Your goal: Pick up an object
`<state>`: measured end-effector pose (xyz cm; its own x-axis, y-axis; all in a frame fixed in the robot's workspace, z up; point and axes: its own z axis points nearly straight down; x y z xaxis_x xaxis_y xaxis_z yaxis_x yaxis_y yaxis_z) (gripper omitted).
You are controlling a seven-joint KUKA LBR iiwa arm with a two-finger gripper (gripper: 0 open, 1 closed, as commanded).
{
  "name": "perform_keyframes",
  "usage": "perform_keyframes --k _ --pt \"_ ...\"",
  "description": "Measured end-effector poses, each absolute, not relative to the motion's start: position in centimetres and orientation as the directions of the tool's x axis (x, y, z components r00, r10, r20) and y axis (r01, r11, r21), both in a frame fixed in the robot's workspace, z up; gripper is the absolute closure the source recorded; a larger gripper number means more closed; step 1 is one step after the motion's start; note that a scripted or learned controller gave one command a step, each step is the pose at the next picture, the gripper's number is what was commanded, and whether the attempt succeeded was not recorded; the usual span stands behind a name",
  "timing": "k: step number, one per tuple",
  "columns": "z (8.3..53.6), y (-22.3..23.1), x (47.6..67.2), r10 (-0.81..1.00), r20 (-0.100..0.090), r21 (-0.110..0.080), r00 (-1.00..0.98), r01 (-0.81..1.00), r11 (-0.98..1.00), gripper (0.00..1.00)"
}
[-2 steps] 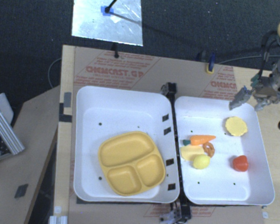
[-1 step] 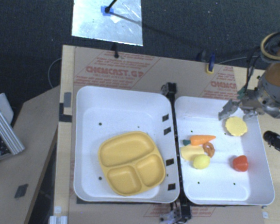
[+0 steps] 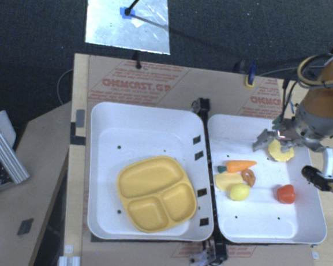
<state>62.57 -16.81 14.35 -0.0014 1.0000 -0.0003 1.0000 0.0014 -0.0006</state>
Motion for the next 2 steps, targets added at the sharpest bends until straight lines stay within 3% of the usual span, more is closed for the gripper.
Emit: perform_keyframes --k 1,2 --pt "9.1 -16.8 62.6 1.0 0.0 -0.002 -0.001 1.0 0.001 0.0" --pt "10.6 -16.8 62.8 1.0 -0.002 0.005 -0.001 1.0 0.001 1.0"
